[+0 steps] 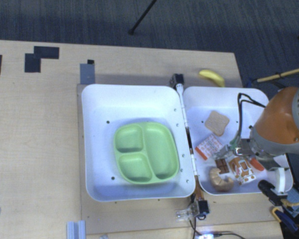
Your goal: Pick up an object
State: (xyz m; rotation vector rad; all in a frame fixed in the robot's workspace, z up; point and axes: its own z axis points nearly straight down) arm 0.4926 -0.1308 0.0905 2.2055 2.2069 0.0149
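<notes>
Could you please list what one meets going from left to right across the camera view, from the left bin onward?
Left white bin → green divided tray → right white bin → red-and-white packet → tan slice of bread → grey arm with its orange band.

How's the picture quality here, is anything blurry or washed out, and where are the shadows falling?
In the camera view, the whole frame is soft and low in detail; the small items in the right bin by the gripper blur into each other. The left bin reads bright with a bluish shadow along its lower wall around the green tray. The banana looks slightly smeared.
</notes>
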